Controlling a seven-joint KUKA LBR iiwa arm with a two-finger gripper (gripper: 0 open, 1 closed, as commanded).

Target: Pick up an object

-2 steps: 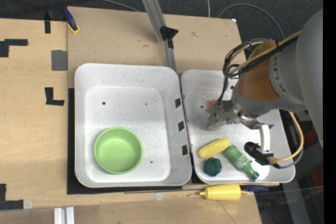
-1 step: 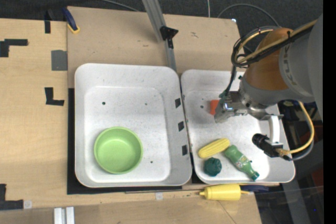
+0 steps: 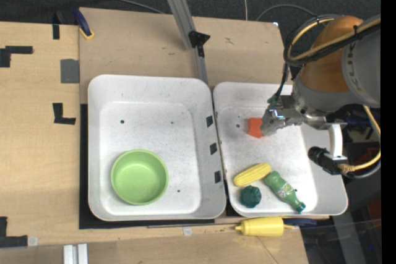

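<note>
- Arm [image 3: 337, 65] of mine enters from the right side of the view, its orange band bulging above the wrist, and bends down over the right bin [image 3: 230, 96].
- My gripper [image 3: 268, 127] points down and to the left, low over the upper part of that bin's floor.
- The tool sits right against an orange block [image 3: 254, 127], which lies just to its left; I cannot tell whether the tool is wide, narrow or clamped on anything, since the wrist hides that end.
- Nearer the front of the same bin lie a yellow corn cob [image 3: 252, 174], a green bottle [image 3: 284, 190] just beside it, and a dark green ball [image 3: 250, 196] below the cob.
- The left bin [image 3: 99, 96] holds a light green bowl [image 3: 140, 177] in its front left corner.
- A yellow bottle [image 3: 265, 227] rests on the bench [image 3: 37, 108], just outside the right bin's front edge.
</note>
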